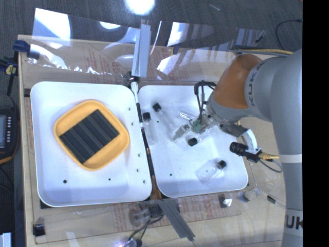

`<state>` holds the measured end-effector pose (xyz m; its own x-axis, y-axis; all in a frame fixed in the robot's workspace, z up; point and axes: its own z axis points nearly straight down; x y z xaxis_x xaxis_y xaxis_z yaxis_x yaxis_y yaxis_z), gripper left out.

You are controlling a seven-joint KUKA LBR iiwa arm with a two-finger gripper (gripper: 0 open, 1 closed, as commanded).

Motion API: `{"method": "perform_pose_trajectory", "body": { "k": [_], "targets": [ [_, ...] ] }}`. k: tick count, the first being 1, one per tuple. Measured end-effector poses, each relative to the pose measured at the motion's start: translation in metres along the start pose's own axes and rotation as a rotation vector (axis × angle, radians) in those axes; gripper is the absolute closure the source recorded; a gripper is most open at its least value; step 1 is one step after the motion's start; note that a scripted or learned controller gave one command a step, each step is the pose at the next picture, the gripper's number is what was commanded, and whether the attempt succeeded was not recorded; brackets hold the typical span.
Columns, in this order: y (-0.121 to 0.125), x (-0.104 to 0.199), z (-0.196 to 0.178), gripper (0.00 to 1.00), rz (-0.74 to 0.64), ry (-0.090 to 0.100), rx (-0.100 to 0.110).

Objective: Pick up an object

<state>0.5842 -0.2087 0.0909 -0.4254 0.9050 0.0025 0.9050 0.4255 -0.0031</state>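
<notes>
Pincer: pincer [198, 123] is low in the right bin [169, 187]; whether its grip is released or clenched cannot be told.
Vials: small clear vials with black caps lie scattered beside it, one [209, 171] toward the front.
Left bin: left bin [43, 181] carries a yellow tray [66, 118] with a dark ribbed centre.
Desk: the desk [92, 214] bears both bins.

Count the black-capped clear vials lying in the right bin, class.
4, perhaps more under the arm: one vial near the top left, one by the left wall, one mid-bin at the gripper, one near the bottom right of the bin.
</notes>
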Motion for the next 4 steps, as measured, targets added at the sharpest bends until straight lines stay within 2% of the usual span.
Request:
{"method": "perform_pose_trajectory", "body": {
  "k": [1,2,3,4],
  "targets": [
    [0.018,0.005,-0.09,0.0,-0.218,-0.004,-0.003],
    [0.019,0.004,-0.1,1.0,-0.224,-0.006,-0.002],
    [0.077,0.014,-0.006,1.0,-0.277,-0.002,0.0],
    [0.021,-0.001,-0.007,1.0,-0.557,-0.002,-0.001]
  ]
}}
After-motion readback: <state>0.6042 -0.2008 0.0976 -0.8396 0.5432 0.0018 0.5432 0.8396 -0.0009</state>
